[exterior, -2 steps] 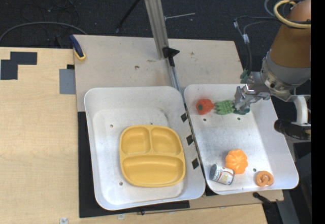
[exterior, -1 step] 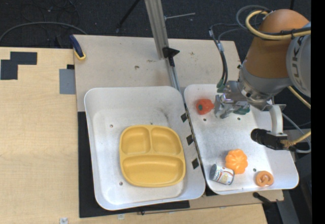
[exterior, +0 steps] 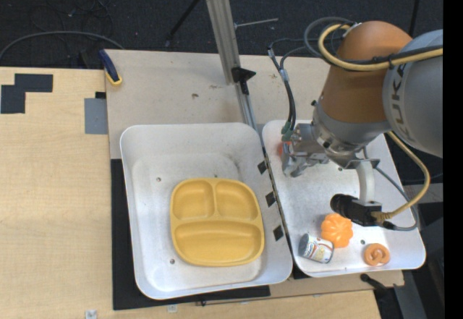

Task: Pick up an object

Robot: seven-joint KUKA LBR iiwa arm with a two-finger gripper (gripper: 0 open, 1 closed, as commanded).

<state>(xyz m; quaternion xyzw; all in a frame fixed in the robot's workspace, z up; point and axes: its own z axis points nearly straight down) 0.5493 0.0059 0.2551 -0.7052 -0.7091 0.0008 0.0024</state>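
My gripper point(exterior: 295, 164) hangs low over the far left part of the right bin point(exterior: 405, 256), under the grey arm with the orange band. Nothing shows below it on the bin floor. An orange pumpkin-shaped toy point(exterior: 337, 229) lies near the bin's front, well to the right of and nearer than the gripper. A small tin can point(exterior: 316, 248) lies on its side just left of the toy. An orange ring-shaped piece point(exterior: 375, 254) rests at the front right corner.
The left bin point(exterior: 145, 166) holds a yellow divided plate point(exterior: 216, 221) in its front half. A metal post point(exterior: 223, 28) stands behind the bins. A narrow seam with black clips point(exterior: 269, 198) separates the two bins.
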